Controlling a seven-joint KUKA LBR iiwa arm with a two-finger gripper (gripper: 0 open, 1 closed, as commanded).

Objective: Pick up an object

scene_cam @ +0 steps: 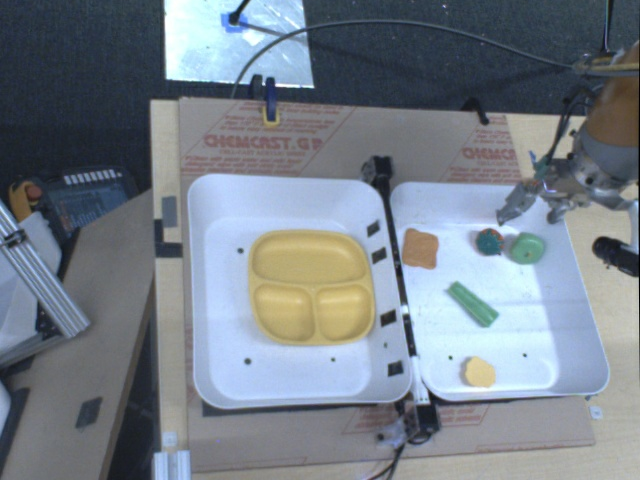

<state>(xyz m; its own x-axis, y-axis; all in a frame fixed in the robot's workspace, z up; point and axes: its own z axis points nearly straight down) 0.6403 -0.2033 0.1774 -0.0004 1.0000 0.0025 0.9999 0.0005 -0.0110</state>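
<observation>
1. The claw hangs over the far right corner of the right bin, with two metal fingers splayed apart and nothing between them
2. Above it, the grey wrist carries the orange band of the arm, which comes in from the right edge
3. Just in front of the claw lie a small dark teal and red object and a green round object, side by side and nearly touching
4. Further left in that bin an orange square piece rests near the dividing wall; a green stick-shaped piece lies slanted mid-bin, and a yellow piece sits near the front rim
5. The left bin holds a yellow compartment tray with three wells
6. Both bins rest on a brown printed cardboard sheet over a pale wooden bench
7. Beyond lies dark carpet with a shiny foil square and a black cable trailing across
8. At the left stand an aluminium rail and a grey keypad device
</observation>
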